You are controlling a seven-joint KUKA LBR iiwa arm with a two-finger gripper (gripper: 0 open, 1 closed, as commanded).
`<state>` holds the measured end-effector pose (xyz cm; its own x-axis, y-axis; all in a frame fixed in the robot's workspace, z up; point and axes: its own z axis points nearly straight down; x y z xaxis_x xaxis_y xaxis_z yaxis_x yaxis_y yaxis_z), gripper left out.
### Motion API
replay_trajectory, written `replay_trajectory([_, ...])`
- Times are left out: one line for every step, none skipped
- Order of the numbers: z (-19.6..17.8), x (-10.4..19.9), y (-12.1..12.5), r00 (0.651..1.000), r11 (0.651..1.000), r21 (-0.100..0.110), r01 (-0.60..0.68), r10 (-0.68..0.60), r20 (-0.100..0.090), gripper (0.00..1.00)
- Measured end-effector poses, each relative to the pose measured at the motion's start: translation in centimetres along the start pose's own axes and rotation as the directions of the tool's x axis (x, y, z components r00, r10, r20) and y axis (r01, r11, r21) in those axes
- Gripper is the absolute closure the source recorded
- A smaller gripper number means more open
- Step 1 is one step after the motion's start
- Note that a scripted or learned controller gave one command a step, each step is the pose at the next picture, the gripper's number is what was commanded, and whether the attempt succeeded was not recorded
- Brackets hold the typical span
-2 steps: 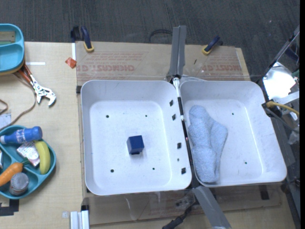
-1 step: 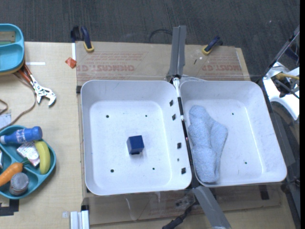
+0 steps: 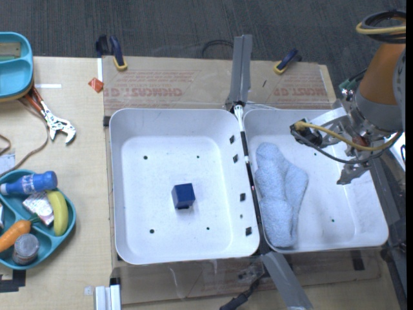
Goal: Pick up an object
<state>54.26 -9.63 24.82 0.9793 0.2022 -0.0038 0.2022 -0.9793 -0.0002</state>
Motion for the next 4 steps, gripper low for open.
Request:
replay_trajectory([-5.9,-7.0,7.5,1.000,1.000,0.000,0.014,-0.014,0.000,0.00])
replay_trajectory([-2.5,-5.6,11.8,1.000,1.000,0.001,-0.006,0.006,0.002,0.00])
replay_trajectory([-3.2,-5.6,11.8,1.000,1.000,0.003,-0.002,0.002,0.008,1.00])
replay_trajectory([-3.2,-5.6,11.8,1.000,1.000,0.003,-0.002,0.002,0.008,0.00])
